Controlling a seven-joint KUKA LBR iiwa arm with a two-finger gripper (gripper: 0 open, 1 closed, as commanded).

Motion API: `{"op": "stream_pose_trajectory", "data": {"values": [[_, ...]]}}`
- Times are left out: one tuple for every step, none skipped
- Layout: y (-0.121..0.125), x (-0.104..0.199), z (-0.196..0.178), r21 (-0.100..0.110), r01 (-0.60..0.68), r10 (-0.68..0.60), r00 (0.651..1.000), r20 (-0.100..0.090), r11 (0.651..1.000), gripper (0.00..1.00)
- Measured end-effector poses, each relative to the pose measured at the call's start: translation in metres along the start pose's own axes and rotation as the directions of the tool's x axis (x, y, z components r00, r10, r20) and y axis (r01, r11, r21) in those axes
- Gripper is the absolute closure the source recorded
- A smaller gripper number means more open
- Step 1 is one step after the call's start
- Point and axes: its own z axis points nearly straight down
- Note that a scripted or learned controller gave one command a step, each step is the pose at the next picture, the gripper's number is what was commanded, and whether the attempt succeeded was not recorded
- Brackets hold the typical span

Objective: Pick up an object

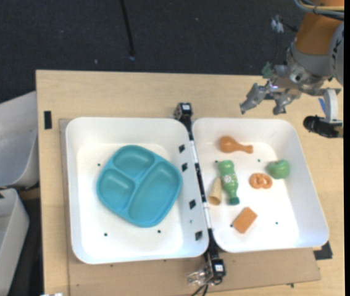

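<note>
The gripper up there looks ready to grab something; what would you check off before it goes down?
1. Fingers spread: ok, the gripper shows open with nothing between its fingers.
2. Targets in reach: ok, the right bin holds the green bottle, orange drumstick, green apple, pretzel, cone and orange block.
3. Gripper over a target: not ok, it hangs beyond the bin's far rim.
4. Isolated pick: ok, the block lies apart.
5. Bottle and cone touching: cannot tell.

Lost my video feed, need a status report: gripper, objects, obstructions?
Gripper open, above right bin's far rim, holding nothing. Green bottle, orange pretzel, green apple lie untouched. Nothing blocking.
</note>
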Motion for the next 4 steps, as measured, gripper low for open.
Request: {"op": "stream_pose_trajectory", "data": {"values": [[0.001,0.003,0.044,0.004,0.002,-0.002,1.000,0.003,1.000,0.00],[-0.003,-0.003,0.089,0.005,-0.001,0.001,1.000,0.004,1.000,0.00],[-0.001,0.004,0.139,0.005,0.002,-0.002,1.000,0.003,1.000,0.00],[0.001,0.002,0.125,-0.001,0.003,-0.003,1.000,0.006,1.000,1.00]]}}
